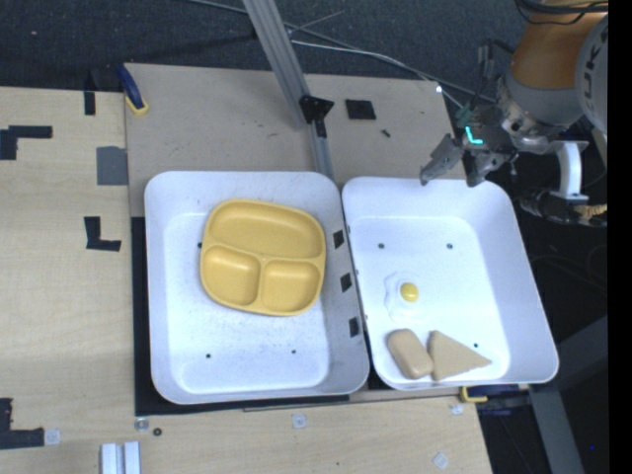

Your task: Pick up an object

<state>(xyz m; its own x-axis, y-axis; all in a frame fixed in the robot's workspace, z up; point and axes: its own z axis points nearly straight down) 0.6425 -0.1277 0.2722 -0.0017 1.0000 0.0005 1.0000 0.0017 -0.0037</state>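
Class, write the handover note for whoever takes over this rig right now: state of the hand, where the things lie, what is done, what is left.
Hand: open, holding nothing, above the far rim of the right bin.
Right bin: fried egg toy mid-bin; tan bread roll and tan wedge at the near edge.
Left bin: yellow divided plate.
Done: nothing picked up yet.
Left: choose an object, descend, grasp, lift.

Even overhead light, soft shadows, white bins (pixel 168 265) bright, slight blur
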